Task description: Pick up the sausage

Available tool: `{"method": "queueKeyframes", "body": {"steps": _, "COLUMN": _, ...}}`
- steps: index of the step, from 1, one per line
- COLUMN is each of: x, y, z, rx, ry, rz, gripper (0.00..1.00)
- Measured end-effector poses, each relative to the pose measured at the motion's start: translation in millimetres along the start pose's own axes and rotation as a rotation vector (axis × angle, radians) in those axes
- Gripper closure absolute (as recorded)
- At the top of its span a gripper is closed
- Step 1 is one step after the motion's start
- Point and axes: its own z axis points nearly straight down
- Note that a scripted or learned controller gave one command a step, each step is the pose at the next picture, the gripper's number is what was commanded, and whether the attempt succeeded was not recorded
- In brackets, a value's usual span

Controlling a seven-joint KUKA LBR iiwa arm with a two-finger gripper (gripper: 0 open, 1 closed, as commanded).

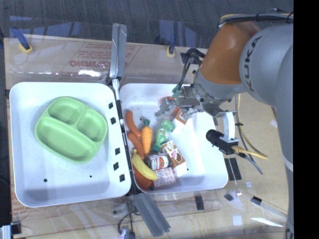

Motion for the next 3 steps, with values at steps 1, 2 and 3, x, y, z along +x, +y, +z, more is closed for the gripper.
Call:
{"method": "queueKeyframes", "body": {"steps": 1, "x": 71, "y": 54, "z": 53, "rx": -0.002, "ry": -0.002, "rz": -0.078, "gripper": 0.00}}
{"method": "queueKeyframes", "body": {"steps": 2, "x": 0, "y": 23, "z": 99, "rx": -0.001, "ry": -0.001, "rz": 0.018, "gripper": 0.00}}
{"method": "queueKeyframes", "body": {"steps": 3, "x": -52, "y": 102, "z": 152, "rx": -0.003, "ry": -0.001, "rz": -0.097, "gripper": 0.00}}
